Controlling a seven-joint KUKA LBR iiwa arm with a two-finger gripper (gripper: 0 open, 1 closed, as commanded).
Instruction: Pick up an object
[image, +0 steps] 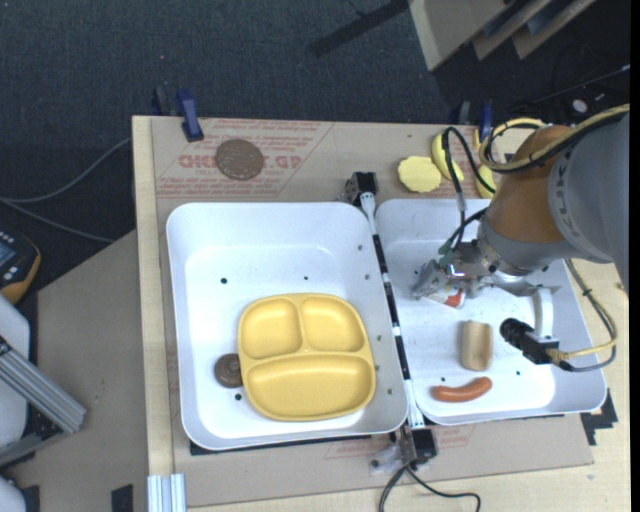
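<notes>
Down in the right bin (560, 395), the gripper (440, 283) sits over a small red-and-white piece (453, 297); whether it grips, I cannot tell. Being small, the piece could slip free.

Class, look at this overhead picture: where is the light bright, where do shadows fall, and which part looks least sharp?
In the camera view, the left bin glares bright white along its rim; the yellow tray shows soft highlights and a faint shadow at its lower edge; the gripper is small and slightly blurred over the right bin; the sausage and bread roll stay crisp.
</notes>
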